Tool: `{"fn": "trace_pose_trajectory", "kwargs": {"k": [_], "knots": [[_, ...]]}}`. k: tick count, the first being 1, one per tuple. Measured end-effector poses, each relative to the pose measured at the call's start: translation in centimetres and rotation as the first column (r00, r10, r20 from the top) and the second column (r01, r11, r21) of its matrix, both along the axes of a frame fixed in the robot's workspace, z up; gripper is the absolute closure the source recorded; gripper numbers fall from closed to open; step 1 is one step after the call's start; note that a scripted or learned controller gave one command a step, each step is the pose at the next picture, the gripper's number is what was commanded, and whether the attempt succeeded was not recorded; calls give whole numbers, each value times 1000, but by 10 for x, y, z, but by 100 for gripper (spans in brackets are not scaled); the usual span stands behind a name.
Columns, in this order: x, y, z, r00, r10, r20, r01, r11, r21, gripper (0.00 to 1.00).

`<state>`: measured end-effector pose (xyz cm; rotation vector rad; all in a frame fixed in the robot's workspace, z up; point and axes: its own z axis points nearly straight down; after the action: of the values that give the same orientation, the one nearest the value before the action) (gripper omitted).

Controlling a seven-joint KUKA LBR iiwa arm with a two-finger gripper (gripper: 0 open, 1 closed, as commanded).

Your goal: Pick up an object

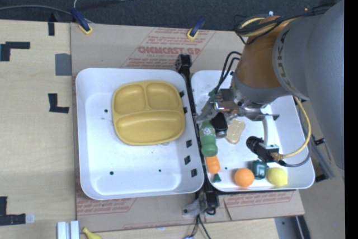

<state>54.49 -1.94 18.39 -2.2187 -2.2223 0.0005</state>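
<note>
My gripper point(219, 116) hangs low over the left part of the right bin point(293, 120), under the grey and orange wrist. Just below it lies a green bottle-shaped toy point(208, 143), close against the bin's left wall. A beige block point(235, 131) lies right beside the gripper on its right. Along the bin's front edge sit a small orange piece point(212, 165), an orange ball point(243, 177), a teal object point(259, 169) and a yellow lemon point(277, 176). The arm hides the back of this bin.
The left bin point(89, 137) holds a yellow divided plate point(148, 112) in its back half. A black divider point(190, 115) runs between the bins. Cables point(291, 154) loop from the wrist over the right bin. Cardboard lies under both bins.
</note>
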Motion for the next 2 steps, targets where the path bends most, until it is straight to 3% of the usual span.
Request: {"fn": "trace_pose_trajectory", "kwargs": {"k": [1,2], "knots": [[-30,13,63,1000,0,0,0,1000,-1,100],[-61,31,81,1000,0,-1,0,1000,0,100]]}}
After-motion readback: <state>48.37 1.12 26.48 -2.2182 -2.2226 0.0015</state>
